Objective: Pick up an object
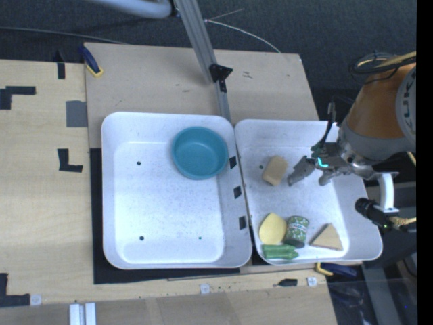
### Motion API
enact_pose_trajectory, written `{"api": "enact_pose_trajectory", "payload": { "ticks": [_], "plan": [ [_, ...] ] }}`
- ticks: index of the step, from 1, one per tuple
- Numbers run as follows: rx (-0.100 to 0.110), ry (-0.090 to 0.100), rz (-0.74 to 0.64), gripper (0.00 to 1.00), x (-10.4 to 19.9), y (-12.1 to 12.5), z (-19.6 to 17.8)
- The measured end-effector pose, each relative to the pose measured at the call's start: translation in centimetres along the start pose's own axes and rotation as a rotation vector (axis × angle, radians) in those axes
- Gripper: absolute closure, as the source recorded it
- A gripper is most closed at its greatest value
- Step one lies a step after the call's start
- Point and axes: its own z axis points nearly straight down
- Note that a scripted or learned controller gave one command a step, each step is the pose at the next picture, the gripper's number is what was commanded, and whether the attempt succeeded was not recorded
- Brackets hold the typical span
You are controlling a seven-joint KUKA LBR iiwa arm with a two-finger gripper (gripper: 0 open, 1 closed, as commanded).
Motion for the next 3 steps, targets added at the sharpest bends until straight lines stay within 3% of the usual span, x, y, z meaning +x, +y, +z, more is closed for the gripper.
{"api": "enact_pose_trajectory", "payload": {
  "ticks": [1, 3],
  "plan": [
    [-0.001, 0.0, 0.0, 0.0, 0.0, 0.0, 0.0],
    [0.0, -0.002, 0.001, 0.0, -0.4, -0.7, 10.0]
  ]
}}
